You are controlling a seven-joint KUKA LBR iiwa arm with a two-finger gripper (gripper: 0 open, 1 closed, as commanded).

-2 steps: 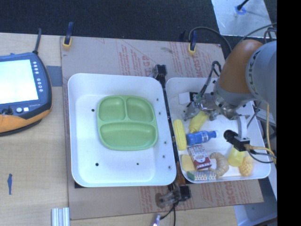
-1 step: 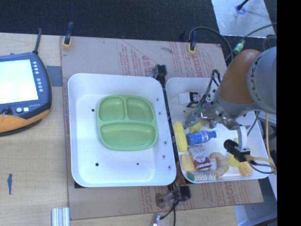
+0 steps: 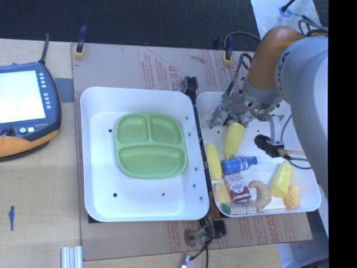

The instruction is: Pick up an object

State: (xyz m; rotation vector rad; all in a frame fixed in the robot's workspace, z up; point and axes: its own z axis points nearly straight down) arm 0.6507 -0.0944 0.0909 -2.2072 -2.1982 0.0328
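My gripper (image 3: 239, 118) hangs low over the far end of the right bin (image 3: 312, 204), its fingers spread open just above the top of a yellow squeeze bottle (image 3: 233, 140). Nothing sits between the fingers. Closer to the front lie a yellow corn cob (image 3: 213, 159), a small blue bottle (image 3: 239, 164), a red and white packet (image 3: 240, 187), a tan pastry-like piece (image 3: 261, 193) and two more yellow items (image 3: 280, 177) (image 3: 292, 195). The grey arm with its orange band (image 3: 274, 54) covers the bin's far right corner.
The left bin (image 3: 95, 149) holds a green divided plate (image 3: 150, 146). A teach pendant with a white screen (image 3: 25, 108) lies on the bench at the far left. Clamps and cables sit between the bins and along the back edge.
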